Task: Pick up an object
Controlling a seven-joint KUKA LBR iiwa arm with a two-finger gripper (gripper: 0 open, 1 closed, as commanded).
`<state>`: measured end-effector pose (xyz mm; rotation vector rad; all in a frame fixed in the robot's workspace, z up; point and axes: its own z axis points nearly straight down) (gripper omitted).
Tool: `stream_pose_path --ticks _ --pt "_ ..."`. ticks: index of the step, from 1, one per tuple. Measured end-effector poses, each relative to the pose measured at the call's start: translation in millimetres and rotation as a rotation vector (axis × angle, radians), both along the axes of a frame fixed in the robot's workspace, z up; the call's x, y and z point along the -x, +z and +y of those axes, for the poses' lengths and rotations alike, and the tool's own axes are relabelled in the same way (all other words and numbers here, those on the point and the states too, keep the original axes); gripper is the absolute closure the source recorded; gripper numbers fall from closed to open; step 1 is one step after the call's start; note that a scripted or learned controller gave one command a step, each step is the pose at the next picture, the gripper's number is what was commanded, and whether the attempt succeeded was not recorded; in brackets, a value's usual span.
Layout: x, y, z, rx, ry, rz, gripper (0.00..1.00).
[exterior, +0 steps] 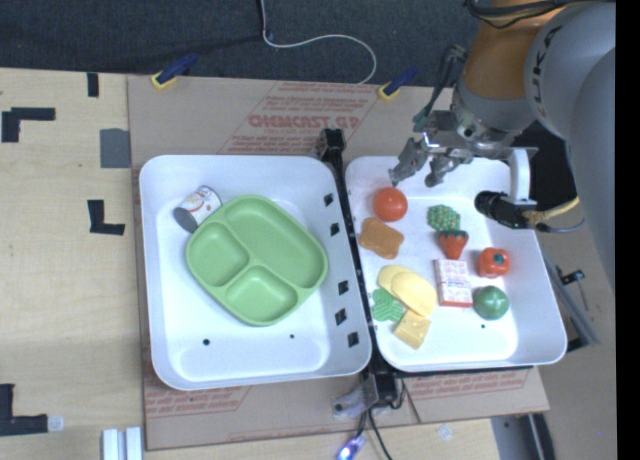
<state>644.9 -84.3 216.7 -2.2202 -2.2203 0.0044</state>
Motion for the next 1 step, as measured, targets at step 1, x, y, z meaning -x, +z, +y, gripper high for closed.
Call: stream_pose_path --ticks 1 --pt "-3.9 -2.4 -4.2 0.001 0.001 -0.002 1.00"
